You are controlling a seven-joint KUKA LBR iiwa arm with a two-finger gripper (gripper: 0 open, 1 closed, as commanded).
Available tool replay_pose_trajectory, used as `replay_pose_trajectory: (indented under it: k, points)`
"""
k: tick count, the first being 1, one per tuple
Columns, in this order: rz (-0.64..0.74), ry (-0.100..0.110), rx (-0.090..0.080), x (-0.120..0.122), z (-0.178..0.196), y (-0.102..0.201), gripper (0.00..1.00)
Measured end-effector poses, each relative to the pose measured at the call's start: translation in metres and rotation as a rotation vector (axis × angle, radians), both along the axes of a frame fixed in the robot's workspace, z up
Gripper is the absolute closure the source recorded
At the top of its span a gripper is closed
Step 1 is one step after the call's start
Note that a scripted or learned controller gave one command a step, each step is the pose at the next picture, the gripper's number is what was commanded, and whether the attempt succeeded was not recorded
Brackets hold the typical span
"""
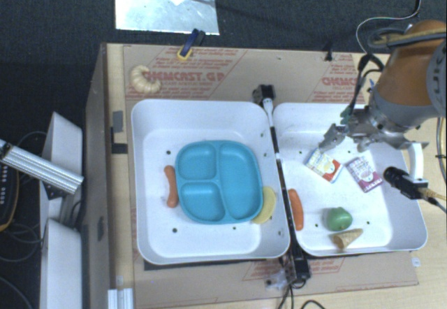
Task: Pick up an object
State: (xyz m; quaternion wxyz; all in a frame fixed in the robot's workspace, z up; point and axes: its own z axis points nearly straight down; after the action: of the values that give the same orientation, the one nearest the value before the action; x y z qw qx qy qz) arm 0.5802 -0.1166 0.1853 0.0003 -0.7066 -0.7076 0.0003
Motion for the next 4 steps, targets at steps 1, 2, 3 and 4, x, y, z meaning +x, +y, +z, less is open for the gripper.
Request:
replay_pose_trajectory:
  k: [1,2,3,4]
  points:
    - [0.000,-0.011,-0.002,0.012,-0.088,-0.022,0.00]
    - [0.000,-0.024,-0.003,0.002,-0.093,-0.019,0.00]
    - [0.002,-0.027,-0.006,0.003,-0.082,-0.020,1.00]
    - [0.002,-0.027,-0.006,0.003,-0.082,-0.020,0.00]
